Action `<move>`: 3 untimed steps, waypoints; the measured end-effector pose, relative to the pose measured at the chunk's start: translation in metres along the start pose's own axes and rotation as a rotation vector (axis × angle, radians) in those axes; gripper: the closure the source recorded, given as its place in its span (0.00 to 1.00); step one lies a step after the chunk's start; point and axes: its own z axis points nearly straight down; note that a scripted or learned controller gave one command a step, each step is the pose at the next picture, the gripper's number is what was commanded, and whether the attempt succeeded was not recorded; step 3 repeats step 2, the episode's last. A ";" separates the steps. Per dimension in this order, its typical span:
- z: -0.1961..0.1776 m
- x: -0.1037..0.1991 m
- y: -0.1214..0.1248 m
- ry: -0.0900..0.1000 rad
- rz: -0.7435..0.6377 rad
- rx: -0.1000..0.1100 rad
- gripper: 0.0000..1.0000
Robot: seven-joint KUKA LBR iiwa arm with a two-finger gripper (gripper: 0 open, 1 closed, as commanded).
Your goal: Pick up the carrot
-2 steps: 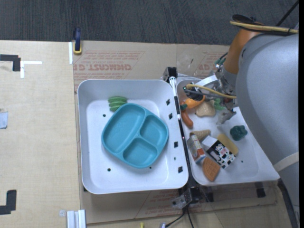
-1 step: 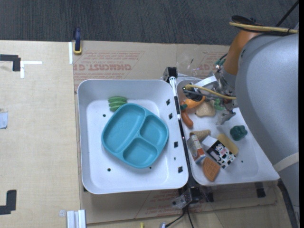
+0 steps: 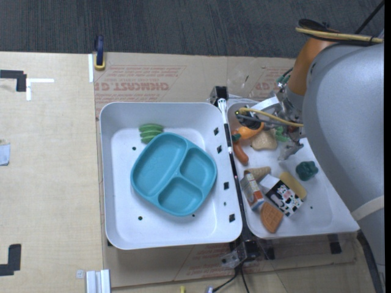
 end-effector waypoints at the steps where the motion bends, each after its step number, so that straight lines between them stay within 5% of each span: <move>1: 0.000 0.001 0.002 -0.001 0.001 0.001 0.00; 3: 0.000 0.003 0.002 -0.004 -0.004 0.000 0.00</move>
